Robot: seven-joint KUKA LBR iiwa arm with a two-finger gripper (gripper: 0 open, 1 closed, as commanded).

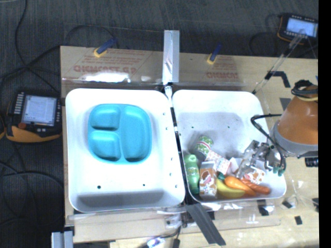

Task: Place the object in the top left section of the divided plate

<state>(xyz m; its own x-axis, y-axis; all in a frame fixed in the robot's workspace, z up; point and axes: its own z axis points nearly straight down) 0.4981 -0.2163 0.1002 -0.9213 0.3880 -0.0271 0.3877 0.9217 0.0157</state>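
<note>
A blue divided plate (121, 133) lies in the left bin (83, 187), with two small sections on its left and one large section on its right. Toy food is piled in the near part of the right bin (222, 112): a green-topped can (204, 144), a green vegetable (192, 170), a small carton (208, 180), a yellow banana (230, 190), an orange carrot (248, 185). My gripper (253, 156) hangs low over the right end of that pile, just above the carrot and a white packet (253, 176).
The arm's orange band (301, 120) stands over the right bin's right rim. A metal post (170, 56) rises behind the divider between the bins. A handheld controller (33, 115) lies left of the bench. Clips and cables sit along the back.
</note>
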